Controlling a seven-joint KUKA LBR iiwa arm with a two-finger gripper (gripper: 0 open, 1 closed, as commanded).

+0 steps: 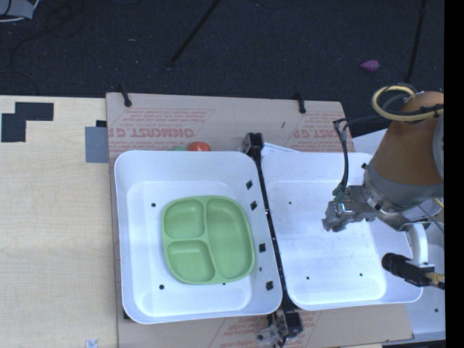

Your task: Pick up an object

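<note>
Gripper (338,217) sits low over the right bin (319,288), can't tell its state, while the green divided plate (208,238) lies well off to its left in the left bin (138,194); closing here likely grabs nothing.

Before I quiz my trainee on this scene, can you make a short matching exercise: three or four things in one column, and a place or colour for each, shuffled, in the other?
Things:
1. green divided plate
2. tool
3. orange-red object
4. black clip strip

Places:
A. behind the left bin's far rim, on the cardboard
B. over the right bin
C. running between the two bins
D. lying flat in the left bin

Pairs: 1-D, 2-B, 3-A, 4-C
</note>
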